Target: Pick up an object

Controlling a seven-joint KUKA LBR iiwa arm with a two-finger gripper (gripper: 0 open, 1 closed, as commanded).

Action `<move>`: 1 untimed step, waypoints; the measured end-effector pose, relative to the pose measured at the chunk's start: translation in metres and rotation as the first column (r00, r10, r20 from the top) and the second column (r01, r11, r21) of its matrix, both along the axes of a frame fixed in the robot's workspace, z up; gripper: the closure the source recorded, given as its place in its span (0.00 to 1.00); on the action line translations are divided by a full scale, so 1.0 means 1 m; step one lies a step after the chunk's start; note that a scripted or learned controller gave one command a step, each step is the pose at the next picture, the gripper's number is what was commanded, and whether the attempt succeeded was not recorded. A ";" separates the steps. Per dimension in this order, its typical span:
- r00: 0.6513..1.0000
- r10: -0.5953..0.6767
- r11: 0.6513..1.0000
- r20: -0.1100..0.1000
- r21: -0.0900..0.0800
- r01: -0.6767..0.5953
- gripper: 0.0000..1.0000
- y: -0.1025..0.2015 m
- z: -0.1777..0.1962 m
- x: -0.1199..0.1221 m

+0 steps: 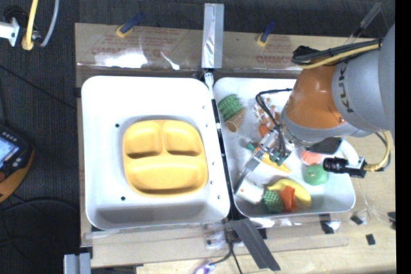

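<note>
In the right bin (347,205), the gripper (270,149) hangs low mid-bin, grip state unreadable, with the yellow-red-green toy cluster (286,194) just below and right of it toward the near wall, long axis roughly left-right.

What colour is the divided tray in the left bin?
Yellow. The divided tray sits in the left bin, clearest in the camera view.

My gripper (273,149) hangs inside the right bin (347,202).
I see small toys (286,194) in front of it, the tray (166,157) well left.
</note>
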State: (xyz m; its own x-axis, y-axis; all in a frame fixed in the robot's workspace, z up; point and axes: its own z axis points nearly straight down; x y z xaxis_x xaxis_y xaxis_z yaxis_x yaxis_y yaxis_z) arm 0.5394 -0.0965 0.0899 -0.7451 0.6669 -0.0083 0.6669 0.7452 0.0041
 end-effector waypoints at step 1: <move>0.977 -0.215 0.977 0.001 0.000 0.215 0.00 -0.036 -0.001 0.118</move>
